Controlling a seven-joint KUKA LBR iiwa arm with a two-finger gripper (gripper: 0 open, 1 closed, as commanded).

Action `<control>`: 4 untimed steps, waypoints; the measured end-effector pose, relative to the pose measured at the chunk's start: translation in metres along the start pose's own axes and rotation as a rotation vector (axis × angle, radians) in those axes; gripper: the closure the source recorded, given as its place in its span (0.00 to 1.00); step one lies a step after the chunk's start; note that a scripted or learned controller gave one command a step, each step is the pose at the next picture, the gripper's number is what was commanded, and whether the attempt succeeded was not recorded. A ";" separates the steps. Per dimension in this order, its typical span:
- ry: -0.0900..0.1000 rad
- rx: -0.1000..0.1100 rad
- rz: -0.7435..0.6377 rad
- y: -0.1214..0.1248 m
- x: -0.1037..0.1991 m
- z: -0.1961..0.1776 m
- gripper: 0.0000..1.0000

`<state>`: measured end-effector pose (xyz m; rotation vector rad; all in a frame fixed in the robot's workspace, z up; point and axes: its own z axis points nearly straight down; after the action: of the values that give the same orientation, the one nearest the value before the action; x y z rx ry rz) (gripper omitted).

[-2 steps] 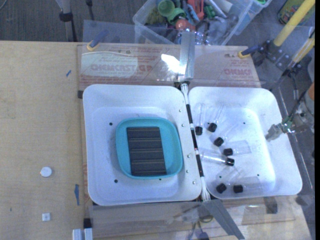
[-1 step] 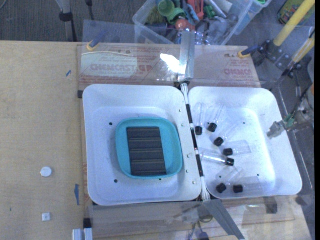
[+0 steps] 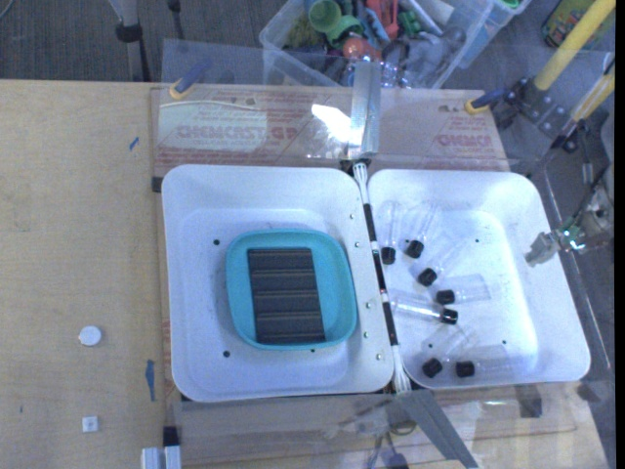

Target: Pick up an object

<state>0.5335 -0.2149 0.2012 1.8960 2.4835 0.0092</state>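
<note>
Several clear plastic vials with black caps lie scattered in the right white bin (image 3: pixel 518 213). One vial (image 3: pixel 422 311) lies near the bin's left wall, another vial (image 3: pixel 467 287) near the middle, and a third vial (image 3: pixel 444 360) by the front wall. In the left white bin (image 3: pixel 195 213) sits a teal square tray (image 3: pixel 337 291). A dark grey ridged block (image 3: pixel 285 296) lies flat on that tray.
A clear box of coloured toys (image 3: pixel 391 18) stands behind the bins, beyond a cardboard sheet (image 3: pixel 225 130) and an upright metal bracket (image 3: pixel 365 115). A small metal fitting (image 3: pixel 552 245) juts at the right bin's right rim. A white disc (image 3: pixel 90 336) lies on the wooden bench at left.
</note>
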 end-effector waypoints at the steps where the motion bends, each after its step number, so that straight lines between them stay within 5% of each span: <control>1: -0.004 -0.005 0.001 0.002 -0.001 -0.011 1.00; 3: -0.011 -0.015 0.001 0.004 -0.003 -0.032 1.00; 4: 0.006 0.011 0.029 -0.005 -0.008 -0.035 1.00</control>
<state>0.5304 -0.2234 0.2359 1.9391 2.4640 0.0015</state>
